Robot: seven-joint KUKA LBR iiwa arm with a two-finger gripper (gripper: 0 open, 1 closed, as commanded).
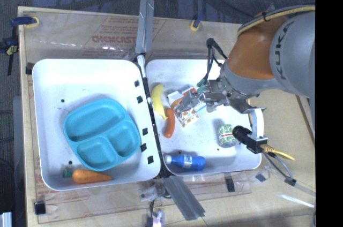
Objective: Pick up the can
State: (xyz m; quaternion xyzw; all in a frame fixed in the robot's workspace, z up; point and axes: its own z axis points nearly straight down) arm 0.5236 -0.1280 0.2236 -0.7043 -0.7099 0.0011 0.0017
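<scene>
Right bin (182, 67) is crowded: a banana (157, 100), an orange sausage-like piece (169, 123), a small printed carton (185, 108), a blue bottle (185, 161) by the front wall. The gripper (205, 96) hovers beside the carton. The can (226, 135) lies nearby, toward the front-right, apart from it.
</scene>
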